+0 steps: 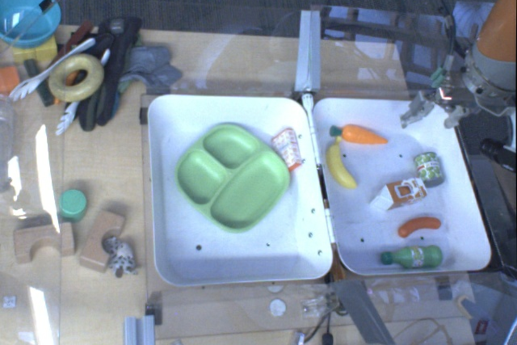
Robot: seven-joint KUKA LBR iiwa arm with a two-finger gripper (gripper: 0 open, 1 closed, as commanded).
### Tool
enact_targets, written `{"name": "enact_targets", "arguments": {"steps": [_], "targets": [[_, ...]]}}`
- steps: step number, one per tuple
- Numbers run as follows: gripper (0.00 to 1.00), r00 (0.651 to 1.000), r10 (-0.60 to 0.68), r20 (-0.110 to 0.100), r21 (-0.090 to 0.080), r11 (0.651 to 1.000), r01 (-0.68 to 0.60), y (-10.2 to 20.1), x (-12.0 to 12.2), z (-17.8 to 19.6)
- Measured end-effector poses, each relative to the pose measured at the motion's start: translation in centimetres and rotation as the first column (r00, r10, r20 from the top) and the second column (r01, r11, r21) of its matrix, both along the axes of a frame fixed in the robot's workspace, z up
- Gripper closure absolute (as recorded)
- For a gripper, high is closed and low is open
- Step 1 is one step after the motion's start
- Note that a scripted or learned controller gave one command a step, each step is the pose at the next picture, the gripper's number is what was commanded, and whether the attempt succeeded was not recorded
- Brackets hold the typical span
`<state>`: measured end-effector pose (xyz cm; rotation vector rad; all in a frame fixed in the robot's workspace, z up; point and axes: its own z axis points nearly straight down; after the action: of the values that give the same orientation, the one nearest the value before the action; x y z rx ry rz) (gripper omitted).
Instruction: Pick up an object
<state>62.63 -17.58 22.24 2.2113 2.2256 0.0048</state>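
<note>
1. The left bin (170,254) holds a green divided plate (233,176) at its middle, with a small red-and-white packet (287,148) by the right wall.
2. The right bin (477,250) holds a carrot (363,135), banana (339,165), can (428,167), carton (402,192), sausage (419,226) and green bottle (413,257).
3. The gripper (432,111), fingers spread apart and gripping nothing, hangs over that bin's far right corner.
4. The labels are too small to read.

In the right bin lie a carrot (363,135), banana (340,165), can (428,168), carton (401,193), sausage (419,226) and green bottle (413,257), all apart.
</note>
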Motion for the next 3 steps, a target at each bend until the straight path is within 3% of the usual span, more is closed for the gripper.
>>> {"name": "enact_targets", "arguments": {"steps": [1, 2, 3], "targets": [[0.0, 0.999, -0.047, 0.0, 0.0, 0.999, 0.047, 1.9, 1.3, -12.8], [0.0, 1.0, 0.007, -0.023, -0.004, 1.0, -0.007, 6.3, 3.8, -13.6], [0.0, 1.0, -0.001, -0.021, -0.003, 1.0, 0.001, 8.8, 3.9, -13.7]]}}
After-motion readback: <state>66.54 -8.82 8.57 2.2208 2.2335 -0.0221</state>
